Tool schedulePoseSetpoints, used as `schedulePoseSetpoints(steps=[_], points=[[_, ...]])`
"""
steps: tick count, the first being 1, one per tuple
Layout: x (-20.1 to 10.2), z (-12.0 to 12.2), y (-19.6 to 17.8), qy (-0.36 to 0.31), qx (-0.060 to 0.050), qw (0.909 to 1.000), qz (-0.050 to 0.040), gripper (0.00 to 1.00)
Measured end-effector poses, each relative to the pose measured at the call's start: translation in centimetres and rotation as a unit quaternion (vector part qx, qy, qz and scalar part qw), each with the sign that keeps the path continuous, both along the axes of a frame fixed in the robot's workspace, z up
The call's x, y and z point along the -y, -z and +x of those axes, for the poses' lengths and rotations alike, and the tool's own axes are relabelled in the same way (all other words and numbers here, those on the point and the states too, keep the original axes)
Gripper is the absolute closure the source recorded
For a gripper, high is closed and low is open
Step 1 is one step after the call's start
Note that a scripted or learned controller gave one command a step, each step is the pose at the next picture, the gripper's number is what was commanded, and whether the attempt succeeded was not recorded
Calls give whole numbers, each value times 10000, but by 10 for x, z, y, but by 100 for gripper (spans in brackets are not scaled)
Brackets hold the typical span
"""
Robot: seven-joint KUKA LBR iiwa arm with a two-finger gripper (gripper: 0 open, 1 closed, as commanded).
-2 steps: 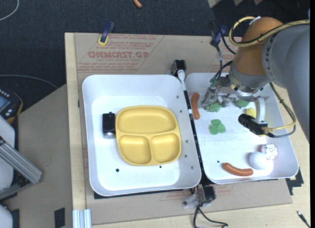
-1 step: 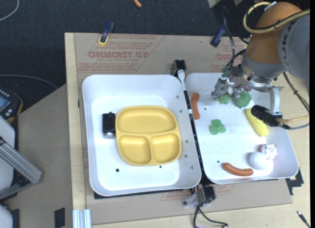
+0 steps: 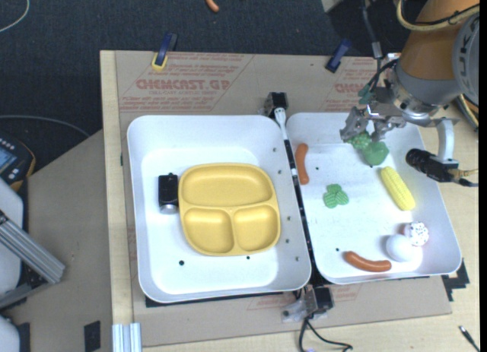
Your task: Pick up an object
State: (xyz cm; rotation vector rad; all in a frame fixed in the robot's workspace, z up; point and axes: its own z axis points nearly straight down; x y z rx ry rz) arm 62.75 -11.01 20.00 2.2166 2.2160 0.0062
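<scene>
My gripper (image 3: 367, 134) hangs over the far part of the right bin (image 3: 449, 248), shut on a green broccoli piece (image 3: 373, 150) that sticks out below its fingertips. In the same bin lie a second green broccoli piece (image 3: 335, 196), a yellow corn cob (image 3: 397, 188), an orange sausage (image 3: 302, 163) by the left wall, another sausage (image 3: 367, 261) near the front, and a white ball (image 3: 400, 247) beside a small speckled white thing (image 3: 418, 231).
The left bin (image 3: 144, 145) holds a yellow three-compartment plate (image 3: 228, 207) and a small black block (image 3: 168, 191) to its left. A black cable fitting (image 3: 430, 163) on the arm reaches over the right bin's far right side.
</scene>
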Motion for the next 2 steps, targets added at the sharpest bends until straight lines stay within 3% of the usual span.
schedulePoseSetpoints(steps=[1, 2], points=[[0, 1, -27, -4, -8, 10000, 4, 100], [-47, -29, -36, -26, -52, 10000, 27, 100]])
